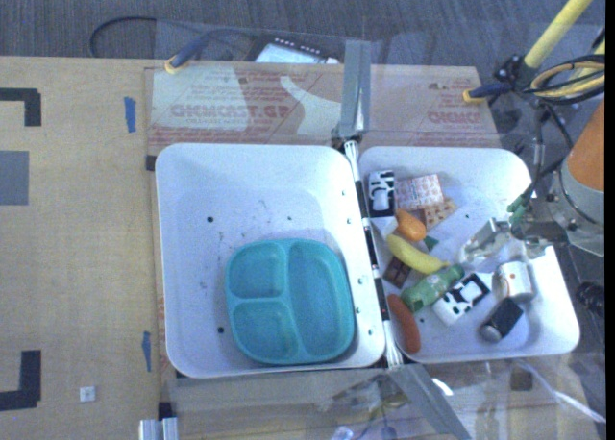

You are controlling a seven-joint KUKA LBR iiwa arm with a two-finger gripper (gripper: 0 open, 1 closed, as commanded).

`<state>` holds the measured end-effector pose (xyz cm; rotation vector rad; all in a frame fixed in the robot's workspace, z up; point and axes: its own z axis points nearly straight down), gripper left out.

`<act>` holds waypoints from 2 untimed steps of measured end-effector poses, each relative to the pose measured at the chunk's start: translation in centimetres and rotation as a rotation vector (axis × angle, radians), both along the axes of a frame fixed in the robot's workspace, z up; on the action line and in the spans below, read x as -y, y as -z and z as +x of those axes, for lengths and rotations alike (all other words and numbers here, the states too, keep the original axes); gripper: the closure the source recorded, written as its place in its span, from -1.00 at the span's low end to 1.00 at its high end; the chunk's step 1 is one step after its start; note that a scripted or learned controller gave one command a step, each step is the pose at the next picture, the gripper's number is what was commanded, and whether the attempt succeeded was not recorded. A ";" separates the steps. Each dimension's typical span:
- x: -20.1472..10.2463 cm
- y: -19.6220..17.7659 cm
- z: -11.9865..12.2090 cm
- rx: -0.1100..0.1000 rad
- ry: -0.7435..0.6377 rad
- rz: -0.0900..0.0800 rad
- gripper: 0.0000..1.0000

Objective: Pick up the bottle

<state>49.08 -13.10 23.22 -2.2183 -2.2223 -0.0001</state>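
Bottle (430,287) lying green in my right bin (553,332), banana (413,256) just beside it, my gripper (492,239) nearby over the bin, can't tell its state tbh

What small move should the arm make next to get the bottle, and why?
Probably shift the end effector down-left in the picture toward the green bottle. It sits above the right bin, off to the bottle's upper right, and the bottle lies between the banana and a black-and-white item.

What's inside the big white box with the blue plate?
Inside the left bin lies a teal divided plate, near its front. Dark specks dot the bin floor. Whatever sits beneath the plate is covered.
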 end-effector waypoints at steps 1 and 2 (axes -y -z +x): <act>-2.9 11.8 3.1 0.011 0.514 -0.002 -1.00; -4.9 4.8 1.1 0.000 0.337 -0.001 -1.00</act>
